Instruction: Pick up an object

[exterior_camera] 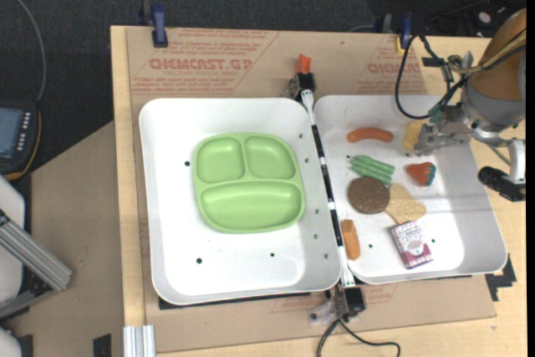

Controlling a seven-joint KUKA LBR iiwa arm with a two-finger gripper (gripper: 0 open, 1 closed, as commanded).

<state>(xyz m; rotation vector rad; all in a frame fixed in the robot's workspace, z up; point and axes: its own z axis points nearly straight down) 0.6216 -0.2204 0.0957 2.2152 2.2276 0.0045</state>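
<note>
even, bright overhead light; the white bins (167,205) nearly blow out, shadows are soft, and detail is slightly grainy and soft.

Cardboard-topped bench (125,180) bearing two white bins (167,205) side by side

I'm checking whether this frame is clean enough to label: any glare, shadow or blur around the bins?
Camera view: even, soft lighting; mild glare on the glossy green divided plate; faint shadow on the right white bin beneath the arm; the gripper looks slightly blurred; small toy foods stay sharp.
</note>
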